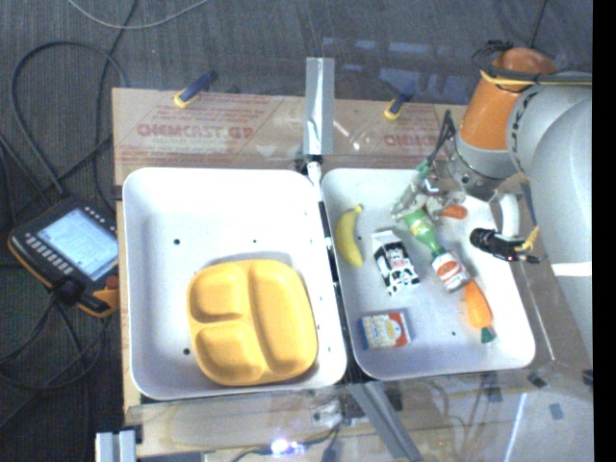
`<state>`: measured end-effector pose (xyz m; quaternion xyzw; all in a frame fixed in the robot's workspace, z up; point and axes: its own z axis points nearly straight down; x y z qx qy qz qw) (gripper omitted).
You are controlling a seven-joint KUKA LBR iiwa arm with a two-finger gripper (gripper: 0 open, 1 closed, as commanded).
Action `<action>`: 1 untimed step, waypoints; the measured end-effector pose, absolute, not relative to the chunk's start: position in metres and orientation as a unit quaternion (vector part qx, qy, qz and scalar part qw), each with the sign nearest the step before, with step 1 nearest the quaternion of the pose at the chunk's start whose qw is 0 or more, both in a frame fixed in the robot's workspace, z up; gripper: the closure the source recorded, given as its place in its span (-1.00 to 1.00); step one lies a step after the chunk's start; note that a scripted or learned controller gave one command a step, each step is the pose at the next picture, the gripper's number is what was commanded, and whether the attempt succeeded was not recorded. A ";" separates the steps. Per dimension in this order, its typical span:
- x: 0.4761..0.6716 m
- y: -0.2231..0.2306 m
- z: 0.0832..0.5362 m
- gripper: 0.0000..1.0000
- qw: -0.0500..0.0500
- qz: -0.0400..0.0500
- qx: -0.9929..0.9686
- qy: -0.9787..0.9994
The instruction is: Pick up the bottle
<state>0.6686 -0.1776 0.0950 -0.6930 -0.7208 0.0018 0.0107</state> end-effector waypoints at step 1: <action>0.632 -0.159 0.178 1.00 0.001 0.001 -0.745 -0.667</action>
